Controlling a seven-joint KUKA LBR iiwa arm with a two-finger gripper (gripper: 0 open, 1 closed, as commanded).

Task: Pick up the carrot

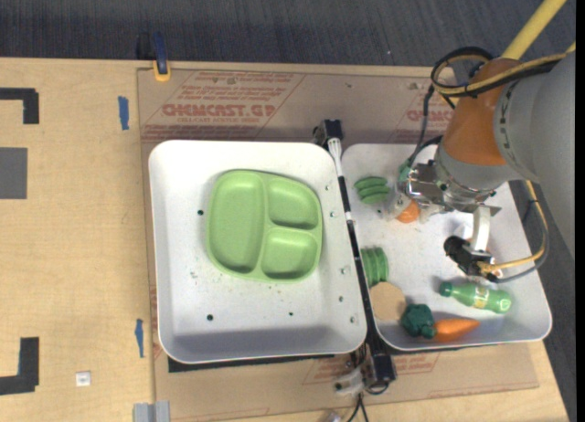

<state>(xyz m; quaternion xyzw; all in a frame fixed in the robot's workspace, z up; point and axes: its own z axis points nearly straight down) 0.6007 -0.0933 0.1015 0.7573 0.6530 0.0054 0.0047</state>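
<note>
— Where is the arm's two-finger gripper (422,194)?

— Low over the far left part of the shallow white right-hand bin (535,315), under the grey arm with the orange band (475,132). From this angle I cannot tell how it is set. A small orange piece (408,214) sits right at its near side; whether it is gripped or just lying there, I cannot tell.

— What are the big things around it?

— Left of the tool, across the black divider (345,219) between the bins, is the shallow white left-hand bin (174,256). It contains a light green plastic plate with three compartments (265,224), lying flat in the middle, with bare white floor all round it.

— And in the tool's own bin?

— Just left of the gripper, a small green ribbed piece (372,189). Nearer the camera and left, against the divider, a second green ribbed piece (375,265), then a round tan disc (388,301). At the near wall, a dark green lumpy toy (420,320) touches the orange toy carrot (454,327), which lies flat, well apart from the tool. Just beyond the carrot lies a small green plastic bottle (477,297) on its side.

— Any open room?

— The middle of the right bin floor, between the gripper and the bottle, is bare, though a black cable fitting (463,254) hangs over it.
</note>
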